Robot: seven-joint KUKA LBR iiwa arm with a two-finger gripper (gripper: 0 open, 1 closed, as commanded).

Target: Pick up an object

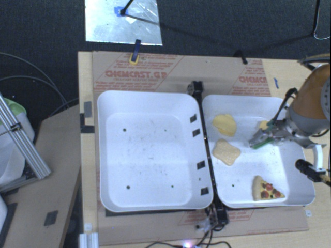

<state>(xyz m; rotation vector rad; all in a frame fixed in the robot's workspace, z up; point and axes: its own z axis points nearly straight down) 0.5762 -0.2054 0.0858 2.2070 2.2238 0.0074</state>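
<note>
The right bin [295, 164] holds a round yellow piece [224, 124], a beige biscuit-shaped piece [226, 152] and a toy pizza slice [266, 189] near its front wall. My gripper [257, 140] is low in this bin's right half, to the right of the biscuit piece and apart from it. A small green thing [262, 143] lies right at the gripper's tip, and whether it is held is unclear. Part of a small yellow object [264, 124] shows just behind the gripper.
The left bin [150, 149] sits beside the right one, and black clips [199, 149] run along the shared wall. The arm [310, 107] comes in over the right bin's right rim. A cardboard sheet [155, 71] lies under both bins.
</note>
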